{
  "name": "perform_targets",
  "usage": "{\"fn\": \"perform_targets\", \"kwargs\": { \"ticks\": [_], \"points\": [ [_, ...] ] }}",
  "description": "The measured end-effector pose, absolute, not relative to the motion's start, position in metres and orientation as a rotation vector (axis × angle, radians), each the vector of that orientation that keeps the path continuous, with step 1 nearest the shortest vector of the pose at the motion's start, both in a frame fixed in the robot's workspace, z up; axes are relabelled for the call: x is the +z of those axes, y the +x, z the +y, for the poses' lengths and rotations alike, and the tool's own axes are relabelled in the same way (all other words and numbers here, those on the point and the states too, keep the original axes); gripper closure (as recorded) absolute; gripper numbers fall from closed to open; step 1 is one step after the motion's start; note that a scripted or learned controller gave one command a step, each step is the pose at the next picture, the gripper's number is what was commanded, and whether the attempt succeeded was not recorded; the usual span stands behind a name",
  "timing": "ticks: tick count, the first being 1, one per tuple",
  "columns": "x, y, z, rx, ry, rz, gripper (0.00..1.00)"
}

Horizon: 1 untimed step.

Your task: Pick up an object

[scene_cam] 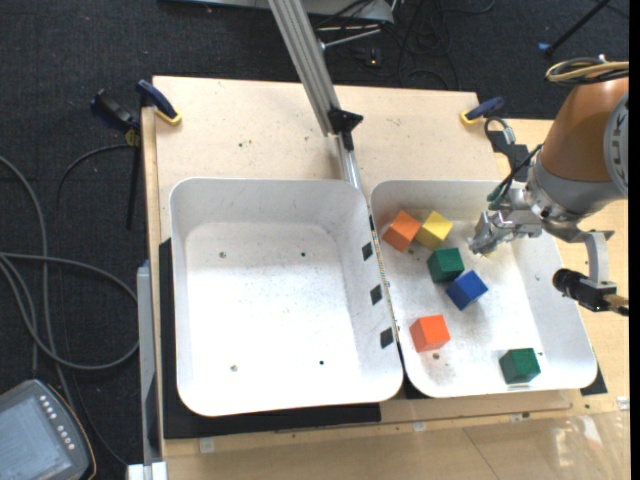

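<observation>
Gripper (pixel 484 240) above the right bin (pixel 560 318), blocks below.
You can't tell its grip state (blurred); the yellow block (pixel 435 230) sits at its 9 o'clock, the green block (pixel 446 264) at 8.

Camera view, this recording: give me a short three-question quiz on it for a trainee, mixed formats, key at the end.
1. True or false: all the cubes lie in the right bin.
2. Which cube lies nearest the gripper? A) yellow cube B) blue cube C) the green cube at the bin's front
3. Fill in: two cubes are orange and two are ____.

Key: 1 true; 2 A; 3 green. The orange pair: one touching the yellow cube, one farther forward. The other green cube sits above the blue one.
</observation>
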State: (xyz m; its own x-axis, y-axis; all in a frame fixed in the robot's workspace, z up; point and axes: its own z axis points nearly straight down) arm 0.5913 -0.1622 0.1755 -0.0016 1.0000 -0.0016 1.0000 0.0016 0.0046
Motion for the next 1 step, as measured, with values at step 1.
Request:
{"fn": "perform_targets", "kwargs": {
  "ticks": [1],
  "points": [
    [0.2255,0.5928,-0.1624,0.005,2.214,2.22,1.0]
  ]
}}
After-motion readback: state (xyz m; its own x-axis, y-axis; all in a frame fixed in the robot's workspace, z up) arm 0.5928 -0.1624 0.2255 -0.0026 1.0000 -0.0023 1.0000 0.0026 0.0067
